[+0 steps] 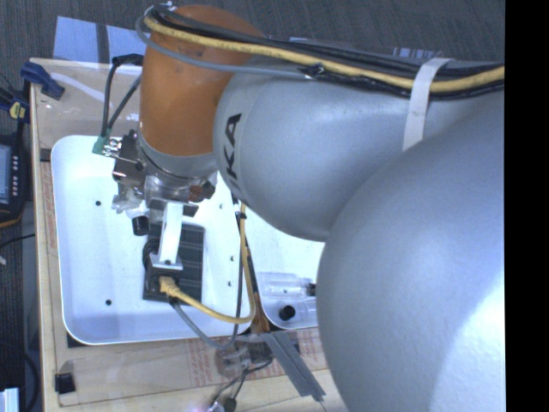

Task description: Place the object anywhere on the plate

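Note:
My gripper [137,206] hangs low over the left white bin [86,256], near the bin's upper middle, under the orange band [184,84] of the wrist. The wrist hardware blocks the view of what lies at its tip. The big grey arm [369,230] covers the right half of the view and hides nearly all of the right bin [292,292], of which a small pale strip shows. The left bin's floor around the gripper is bare white with a few small dark dots [109,302].
The wooden bench [129,363] frames the bins. A blue clamp [39,77] sits at its far left corner and a dark device [9,174] at the left edge. Metal fittings [244,354] lie on the bench's front edge.

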Controlling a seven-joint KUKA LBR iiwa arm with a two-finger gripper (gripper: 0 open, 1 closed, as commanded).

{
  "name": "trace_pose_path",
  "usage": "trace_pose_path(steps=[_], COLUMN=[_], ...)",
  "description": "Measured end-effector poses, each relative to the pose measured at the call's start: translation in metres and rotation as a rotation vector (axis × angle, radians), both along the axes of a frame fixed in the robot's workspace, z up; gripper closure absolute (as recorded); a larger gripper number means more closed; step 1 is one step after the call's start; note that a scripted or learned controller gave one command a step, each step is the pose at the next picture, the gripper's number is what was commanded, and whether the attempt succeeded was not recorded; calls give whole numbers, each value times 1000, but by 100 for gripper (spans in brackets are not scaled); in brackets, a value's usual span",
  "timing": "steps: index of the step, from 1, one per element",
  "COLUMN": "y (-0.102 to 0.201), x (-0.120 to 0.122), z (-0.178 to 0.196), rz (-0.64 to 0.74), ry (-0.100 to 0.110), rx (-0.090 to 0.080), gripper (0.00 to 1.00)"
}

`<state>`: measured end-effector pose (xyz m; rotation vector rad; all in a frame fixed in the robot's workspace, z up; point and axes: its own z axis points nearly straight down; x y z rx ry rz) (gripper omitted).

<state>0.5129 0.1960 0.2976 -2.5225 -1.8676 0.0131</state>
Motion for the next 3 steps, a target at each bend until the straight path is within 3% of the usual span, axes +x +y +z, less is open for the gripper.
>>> trace_pose_path(steps=[1, 2, 3], y=[-74, 8, 14], x=[-22, -14, -8], z=[-104, -207, -99], rz=[-69, -465, -1037], ry=[-1, -1, -9], rx=[-1, -3, -2], gripper=[100, 100, 100])
